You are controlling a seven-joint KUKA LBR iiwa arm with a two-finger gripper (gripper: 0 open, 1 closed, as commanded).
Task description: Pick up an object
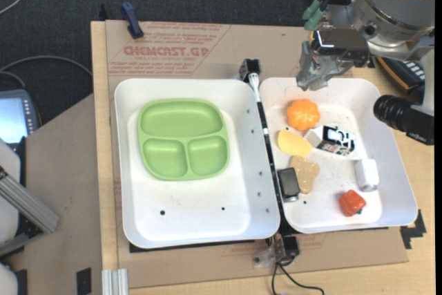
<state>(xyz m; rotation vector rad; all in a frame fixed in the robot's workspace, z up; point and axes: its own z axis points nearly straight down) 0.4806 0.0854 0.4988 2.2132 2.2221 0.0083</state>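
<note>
The brown cardboard-covered worktop is seen carrying two shallow white plastic bins side by side. The left white bin is occupied by a light green three-compartment plastic tray. Over the far edge of the right white bin the grey metal hand is held, clear of every object; whether it is apart or together cannot be told. In that bin an orange round fruit-shaped toy is found just below the hand, with a pale yellow oval piece beside it, a tan flat piece, a small white cylinder and a small red block.
</note>
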